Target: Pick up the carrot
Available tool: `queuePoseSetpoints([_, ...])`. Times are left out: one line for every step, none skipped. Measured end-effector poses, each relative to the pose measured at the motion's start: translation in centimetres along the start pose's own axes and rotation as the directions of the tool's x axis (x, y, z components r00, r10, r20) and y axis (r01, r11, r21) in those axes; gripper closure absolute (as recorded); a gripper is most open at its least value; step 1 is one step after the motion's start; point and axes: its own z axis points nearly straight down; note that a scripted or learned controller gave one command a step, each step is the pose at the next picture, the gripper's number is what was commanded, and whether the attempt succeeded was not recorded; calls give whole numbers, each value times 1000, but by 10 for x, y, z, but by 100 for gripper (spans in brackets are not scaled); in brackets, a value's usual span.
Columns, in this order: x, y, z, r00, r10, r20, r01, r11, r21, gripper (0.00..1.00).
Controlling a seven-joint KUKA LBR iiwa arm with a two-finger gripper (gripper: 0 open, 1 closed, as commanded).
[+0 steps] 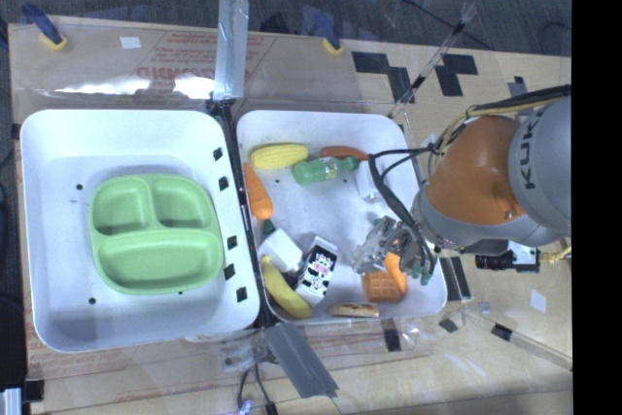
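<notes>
A smooth green plastic plate (154,233) with three compartments sat in the left bin (49,151). In the right bin (321,121), the tapered orange carrot (259,192) lay along the left wall, below a bumpy yellow corn cob (279,155). A curved banana (283,291) lay near the bottom. The gripper (389,248) hung over an orange block (385,284); its fingers were too blurred to judge.

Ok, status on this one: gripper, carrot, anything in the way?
Gripper low in right bin, near front right corner. Carrot lies free by left wall, far from gripper. Milk carton, banana between.
</notes>
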Motion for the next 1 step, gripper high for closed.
queuePoseSetpoints([1, 22, -38, 931, 366, -5, -366, 931, 2, 100])
